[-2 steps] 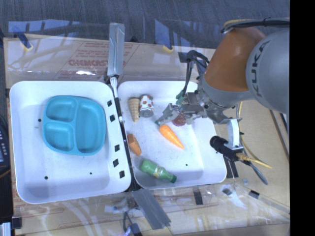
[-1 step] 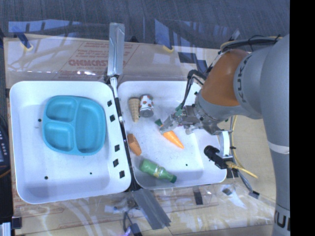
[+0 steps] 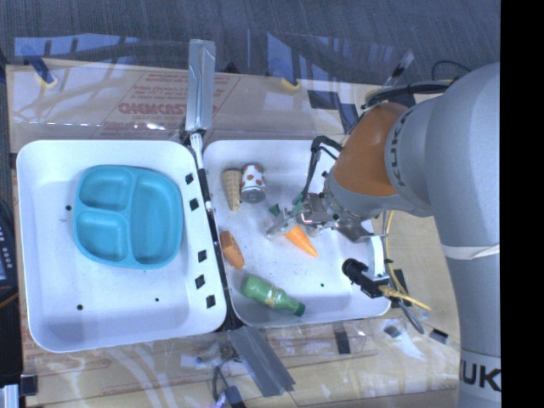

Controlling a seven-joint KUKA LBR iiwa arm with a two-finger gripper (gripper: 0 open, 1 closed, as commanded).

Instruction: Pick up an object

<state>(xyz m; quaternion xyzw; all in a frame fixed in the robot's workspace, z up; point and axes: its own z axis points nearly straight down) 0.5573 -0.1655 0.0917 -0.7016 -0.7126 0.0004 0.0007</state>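
- Grey metal forms the arm (image 3: 463,185), the biggest thing here; it comes in from the right, with an orange band (image 3: 370,155) above the wrist, and bends down over the right bin.
- The tabletop (image 3: 102,92) is pale wood under a clear printed sheet, and two shallow white bins sit on it side by side.
- The left bin (image 3: 42,296) holds a blue divided plate (image 3: 129,215), lying flat toward the bin's upper middle.
- The right bin (image 3: 340,300) holds the small things and takes the wrist of the arm.
- The end effector (image 3: 293,219) hangs low over the middle of the right bin, pointing left; whether it is released or clenched cannot be told, and nothing can be seen held in it.
- An orange carrot (image 3: 301,240) lies just below the end effector, tip toward the lower right; touching or apart is unclear.
- A green bottle (image 3: 270,295) lies on its side near the bin's lower edge.
- A small can (image 3: 252,184) lies near the upper left of the bin, with a tan cone (image 3: 232,187) just beside it on the left.
- An orange piece (image 3: 231,249) rests against the bin's left wall.
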